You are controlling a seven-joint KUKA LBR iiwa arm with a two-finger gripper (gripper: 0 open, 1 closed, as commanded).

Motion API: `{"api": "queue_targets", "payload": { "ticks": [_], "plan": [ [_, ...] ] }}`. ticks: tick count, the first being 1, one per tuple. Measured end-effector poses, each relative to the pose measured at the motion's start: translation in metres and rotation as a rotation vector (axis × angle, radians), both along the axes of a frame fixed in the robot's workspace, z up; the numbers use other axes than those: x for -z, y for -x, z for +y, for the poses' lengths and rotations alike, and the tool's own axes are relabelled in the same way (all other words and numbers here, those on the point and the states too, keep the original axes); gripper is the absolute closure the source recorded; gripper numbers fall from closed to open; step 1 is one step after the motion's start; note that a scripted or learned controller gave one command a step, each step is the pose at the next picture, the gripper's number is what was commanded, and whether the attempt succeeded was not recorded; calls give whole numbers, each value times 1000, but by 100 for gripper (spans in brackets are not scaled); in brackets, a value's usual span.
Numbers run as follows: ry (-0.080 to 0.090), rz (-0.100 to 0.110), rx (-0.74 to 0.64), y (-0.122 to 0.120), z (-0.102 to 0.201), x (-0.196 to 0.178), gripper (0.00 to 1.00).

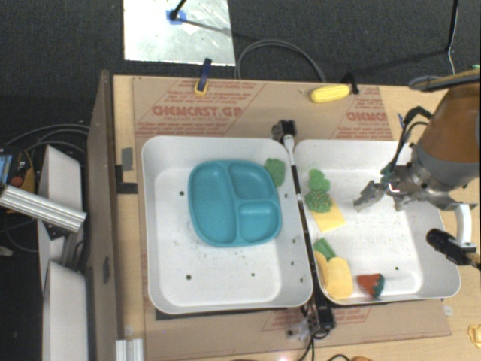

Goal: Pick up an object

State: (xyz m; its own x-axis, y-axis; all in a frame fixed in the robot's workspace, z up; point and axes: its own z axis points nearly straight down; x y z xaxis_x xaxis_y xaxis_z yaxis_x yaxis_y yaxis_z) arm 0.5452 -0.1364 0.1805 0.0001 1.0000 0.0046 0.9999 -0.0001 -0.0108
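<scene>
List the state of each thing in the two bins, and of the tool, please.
blue divided plate: lies flat in the left bin, nothing in its compartments.
green piece: at the plate's upper right edge.
broccoli: in the right bin, by the divider.
yellow slice: flat, just below the broccoli.
corn: lying at the bin's lower left.
strawberry: lying beside the corn.
tool: above the right bin, nothing seen in it.

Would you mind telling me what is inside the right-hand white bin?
The right bin holds green broccoli pieces, a yellow wedge, corn and a strawberry. The gripper hides some floor.
</scene>
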Motion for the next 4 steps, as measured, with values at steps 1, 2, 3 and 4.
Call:
{"api": "queue_targets", "payload": {
  "ticks": [1, 2, 3, 4],
  "plan": [
    [2, -8, -8, -10, 56, 52, 0],
    [9, -24, -5, -105, 7, 17, 0],
    [3, -11, -9, -122, 56, 90, 0],
    [6, -16, -8, -123, 52, 75, 100]
  ]
}}
